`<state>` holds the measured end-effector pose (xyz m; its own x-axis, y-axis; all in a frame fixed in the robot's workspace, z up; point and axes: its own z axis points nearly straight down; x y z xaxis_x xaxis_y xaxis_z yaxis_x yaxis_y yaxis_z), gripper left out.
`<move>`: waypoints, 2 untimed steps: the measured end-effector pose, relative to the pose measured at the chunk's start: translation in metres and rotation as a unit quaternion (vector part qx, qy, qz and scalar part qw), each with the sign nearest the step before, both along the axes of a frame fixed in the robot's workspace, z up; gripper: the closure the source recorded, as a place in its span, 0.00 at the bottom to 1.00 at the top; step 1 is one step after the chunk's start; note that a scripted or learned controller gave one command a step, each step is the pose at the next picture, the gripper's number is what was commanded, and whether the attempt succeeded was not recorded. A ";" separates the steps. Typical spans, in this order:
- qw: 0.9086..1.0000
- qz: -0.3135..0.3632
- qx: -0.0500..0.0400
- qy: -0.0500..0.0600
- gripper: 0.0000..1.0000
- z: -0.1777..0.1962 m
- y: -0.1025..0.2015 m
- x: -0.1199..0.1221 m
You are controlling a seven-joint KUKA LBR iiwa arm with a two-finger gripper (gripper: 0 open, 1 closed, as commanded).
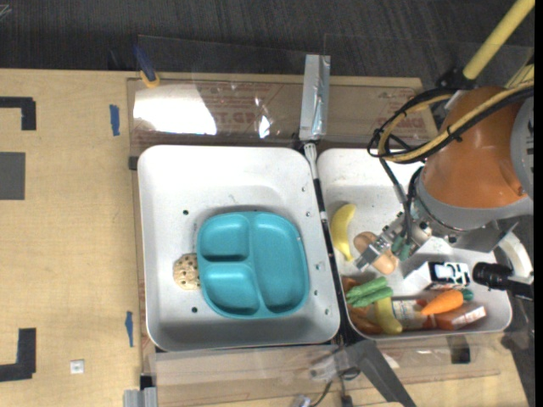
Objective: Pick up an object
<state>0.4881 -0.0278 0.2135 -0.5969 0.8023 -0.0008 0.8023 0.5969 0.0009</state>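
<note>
In the right bin (373, 164), my gripper (392, 246) hangs low over a pile of toy food, the orange-banded wrist (471, 155) above it. A small pinkish-tan piece (367, 243) and a rounded orange piece (384, 264) lie right at the gripper's tip; whether it holds either is unclear. To its left lies a yellow banana (342, 230). Green beans (369, 292), an orange carrot (441, 302) and a second yellow piece (389, 317) sit along the front of the bin.
The left bin (170, 185) holds a teal divided plate (252, 263) with a speckled cookie (186, 270) against its left edge. A small white-and-black item (447, 271) lies right of the gripper. Yellow and black cables (407, 125) loop over the right bin's back.
</note>
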 end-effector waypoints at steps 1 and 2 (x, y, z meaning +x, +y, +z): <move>0.996 0.089 -0.001 -0.002 1.00 0.054 -0.011 -0.007; 1.000 0.000 -0.001 -0.001 1.00 0.047 -0.052 -0.008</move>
<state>0.4802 -0.0795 0.2603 -0.5967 0.8025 -0.0027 0.8025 0.5967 0.0018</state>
